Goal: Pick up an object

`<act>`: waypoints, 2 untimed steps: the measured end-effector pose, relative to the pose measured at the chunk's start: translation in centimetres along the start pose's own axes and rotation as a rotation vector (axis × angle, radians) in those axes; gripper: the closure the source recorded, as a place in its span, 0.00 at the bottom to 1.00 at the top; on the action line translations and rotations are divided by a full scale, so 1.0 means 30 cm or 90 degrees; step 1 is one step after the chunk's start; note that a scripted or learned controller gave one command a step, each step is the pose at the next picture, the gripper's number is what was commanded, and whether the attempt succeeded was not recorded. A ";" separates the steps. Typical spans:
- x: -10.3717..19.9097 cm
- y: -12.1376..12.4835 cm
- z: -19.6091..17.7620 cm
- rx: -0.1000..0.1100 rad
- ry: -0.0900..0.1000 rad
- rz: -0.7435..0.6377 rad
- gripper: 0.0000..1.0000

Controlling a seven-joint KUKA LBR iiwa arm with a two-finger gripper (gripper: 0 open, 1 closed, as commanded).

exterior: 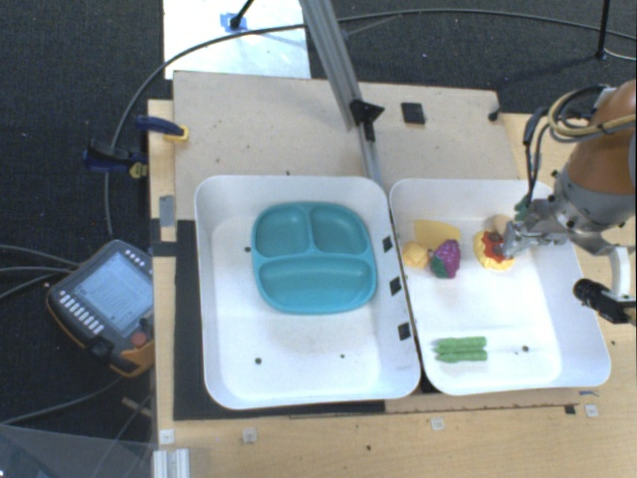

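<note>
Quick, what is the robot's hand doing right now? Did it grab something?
Hand: down on the red and yellow toy in the right bin; open, shut or holding cannot be told.

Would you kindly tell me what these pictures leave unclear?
- Gripper: too small in the camera view to tell open from shut.
- Red-yellow toy: partly covered by the gripper; contact unclear.
- Arm: cut off at the right edge.
- Purple toy: too small to identify.
</note>
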State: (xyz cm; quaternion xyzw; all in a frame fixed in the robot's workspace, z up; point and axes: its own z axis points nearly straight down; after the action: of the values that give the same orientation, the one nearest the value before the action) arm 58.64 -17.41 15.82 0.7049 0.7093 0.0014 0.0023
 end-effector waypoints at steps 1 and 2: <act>-0.018 0.013 -0.151 -0.001 0.000 0.000 1.00; -0.042 0.005 -0.357 -0.002 -0.001 0.000 1.00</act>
State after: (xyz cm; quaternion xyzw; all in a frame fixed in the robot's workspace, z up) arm 58.75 -18.65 26.52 0.7047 0.7095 0.0019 0.0037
